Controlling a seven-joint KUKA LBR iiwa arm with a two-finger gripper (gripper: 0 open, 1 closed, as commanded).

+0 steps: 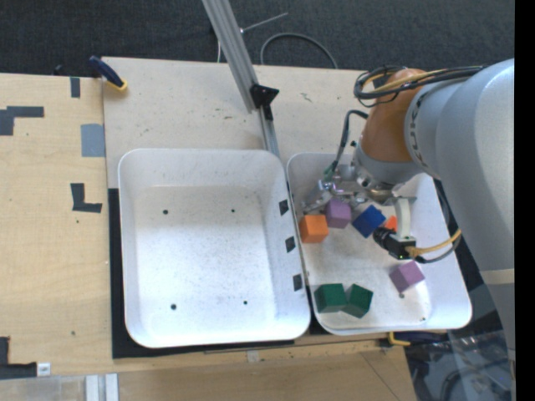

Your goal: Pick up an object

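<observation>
Two shallow white bins are sitting side by side on the pale wooden surface (175, 115), their inner rims nearly touching. The left bin (134, 224) is offering wide open room — a smooth, faintly speckled floor with four small dark dots and rounded corners. The right bin (451, 303) is crowded in its upper half, where the grey arm (468, 132) with its orange band is reaching in from the right and covering the bin's far corner.

The gripper (334, 189) is hanging low at the upper left of the right bin, close to the rim beside the left bin. Whether the jaws are open or closed I cannot tell, and nothing is showing plainly between them. Just beside it a purple cube (338, 214) is lying, with an orange cube (313, 228) touching its left side and a blue block (368, 220) just to its right. A second purple cube (407, 276) is sitting apart toward the right wall, and two dark green blocks (343, 297) are resting together near the front rim, with bare bin floor between them and the upper cluster. All the blocks are looking matte and hard-edged.

A slanted metal rail (230, 40) is crossing the surface above the bins. No writing is readable — only grey and dark tape marks (92, 139) on the left.
</observation>
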